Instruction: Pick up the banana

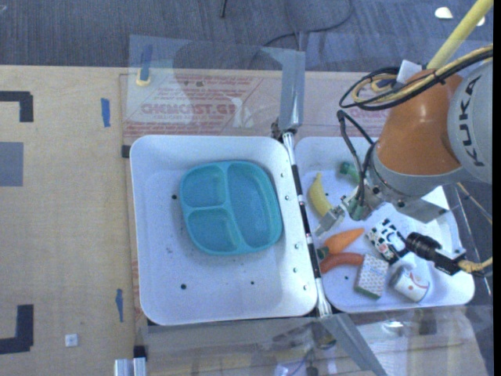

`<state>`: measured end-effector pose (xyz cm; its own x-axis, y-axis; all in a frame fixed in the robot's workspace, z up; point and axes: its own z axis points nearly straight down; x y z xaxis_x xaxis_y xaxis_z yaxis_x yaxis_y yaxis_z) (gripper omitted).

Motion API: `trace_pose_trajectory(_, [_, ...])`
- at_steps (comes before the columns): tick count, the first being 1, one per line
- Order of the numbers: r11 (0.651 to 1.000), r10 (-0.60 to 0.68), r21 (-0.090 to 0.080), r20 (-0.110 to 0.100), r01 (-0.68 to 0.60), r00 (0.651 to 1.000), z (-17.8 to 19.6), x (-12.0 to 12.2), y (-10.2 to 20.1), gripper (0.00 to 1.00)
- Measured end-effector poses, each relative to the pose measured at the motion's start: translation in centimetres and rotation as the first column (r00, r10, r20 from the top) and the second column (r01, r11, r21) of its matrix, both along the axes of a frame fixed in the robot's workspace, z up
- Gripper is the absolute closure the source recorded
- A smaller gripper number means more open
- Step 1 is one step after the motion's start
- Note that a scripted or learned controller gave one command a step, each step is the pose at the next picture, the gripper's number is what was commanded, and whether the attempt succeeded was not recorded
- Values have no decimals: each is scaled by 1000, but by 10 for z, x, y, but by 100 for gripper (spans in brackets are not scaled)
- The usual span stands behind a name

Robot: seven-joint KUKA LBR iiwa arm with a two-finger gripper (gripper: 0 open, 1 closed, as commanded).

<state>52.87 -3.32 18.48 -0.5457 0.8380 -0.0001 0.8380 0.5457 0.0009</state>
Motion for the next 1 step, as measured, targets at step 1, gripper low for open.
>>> trace_pose_trajectory(1, [1000,28,-1,4,-28,1000,1,49,-20,0])
